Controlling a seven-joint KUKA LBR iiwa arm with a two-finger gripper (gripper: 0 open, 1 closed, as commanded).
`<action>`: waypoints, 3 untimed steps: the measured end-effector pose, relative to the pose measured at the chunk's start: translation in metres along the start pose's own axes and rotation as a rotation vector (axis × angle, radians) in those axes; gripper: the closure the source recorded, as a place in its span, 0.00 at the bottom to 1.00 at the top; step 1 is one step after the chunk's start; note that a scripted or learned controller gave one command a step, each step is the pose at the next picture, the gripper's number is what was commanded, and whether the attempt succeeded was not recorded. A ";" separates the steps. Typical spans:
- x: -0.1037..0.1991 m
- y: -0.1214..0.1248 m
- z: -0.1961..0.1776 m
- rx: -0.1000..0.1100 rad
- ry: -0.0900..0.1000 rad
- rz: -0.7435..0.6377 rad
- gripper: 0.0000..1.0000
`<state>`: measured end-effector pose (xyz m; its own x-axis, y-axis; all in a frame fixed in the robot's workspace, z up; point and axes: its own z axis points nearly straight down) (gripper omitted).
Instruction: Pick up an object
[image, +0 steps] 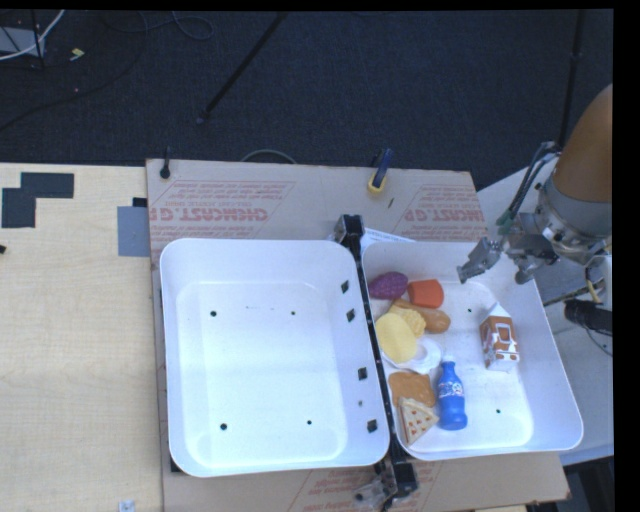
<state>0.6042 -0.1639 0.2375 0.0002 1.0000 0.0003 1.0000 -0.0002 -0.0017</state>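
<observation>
Left of the gripper (497, 258), the purple piece (388, 285) and orange piece (426, 293) are being left untouched. The gripper is being held open and empty above the small carton (499, 342); a descent is being called for next.

Red lettering is printed on the flat brown cardboard sheet (300, 205) lying under the two bins. The same word is seen twice along its far edge, upside down and mirrored, so it cannot be read with certainty. Markings on the small blue bottle (451, 394) and the red-and-white carton (499, 341) are too small to be read.
</observation>
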 end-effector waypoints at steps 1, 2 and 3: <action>0.015 0.008 0.118 0.009 0.003 -0.004 0.00; 0.061 0.027 0.152 0.003 0.003 -0.003 0.00; 0.080 0.038 0.150 0.008 -0.003 0.000 0.00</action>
<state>0.6420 -0.0836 0.0871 0.0000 1.0000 -0.0025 0.9999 0.0000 -0.0102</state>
